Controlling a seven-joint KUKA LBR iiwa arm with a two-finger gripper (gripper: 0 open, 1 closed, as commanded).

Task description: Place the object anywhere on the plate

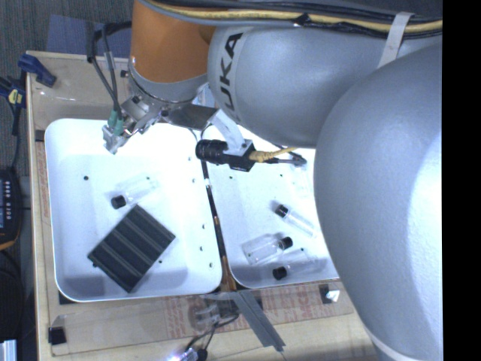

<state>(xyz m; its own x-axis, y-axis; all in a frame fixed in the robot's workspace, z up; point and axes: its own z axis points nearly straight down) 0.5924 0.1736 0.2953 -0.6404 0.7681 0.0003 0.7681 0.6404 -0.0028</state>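
A dark ribbed square plate (132, 247) lies in the front part of the left bin (60, 201). Just behind it lies a clear vial with a black cap (132, 191), on its side on the bin floor. My gripper (113, 135) hangs over the back left corner of the left bin, behind the vial and well away from the plate. Nothing shows in its tip. The big grey arm with its orange band (169, 28) covers the back and right of the view.
The right bin (248, 277) holds several clear vials with black caps: one (291, 216) mid-bin, one (266, 247) nearer the front, one (290, 271) at the front wall. A black cable fitting (222, 153) hangs over the divide between the bins.
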